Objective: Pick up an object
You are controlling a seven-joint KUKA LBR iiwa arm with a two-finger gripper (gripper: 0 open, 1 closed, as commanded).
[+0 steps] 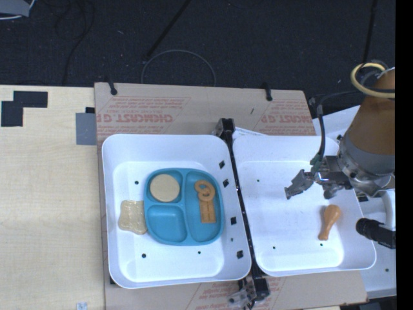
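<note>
The tabletop [45, 192] is seen as a pale wooden surface, with a cardboard sheet [193, 112] laid on it beneath two shallow white bins set side by side. The left bin [122, 154] is occupied by a blue divided tray [169, 228], which lies flat near its middle. The right bin [277, 250] is entered from the right by the grey arm [377, 131], whose orange band is seen above the wrist.

The claw [298, 186] is held over the upper middle of the right bin, pointing left, well apart from the tray. Nothing is seen between its fingers; how far they are parted cannot be told from this angle, as they appear only as a small dark shape.

A tan drumstick-shaped object [329, 221] is found in the right bin, lying near the right wall, below and to the right of the claw and apart from it.

In the tray, a round tan disc [164, 187] is set in the upper left compartment, and a brown key-like piece [206, 200] in the right compartment. A pale bread-like slice [133, 216] lies just beside the tray's left edge, on the bin floor.
</note>
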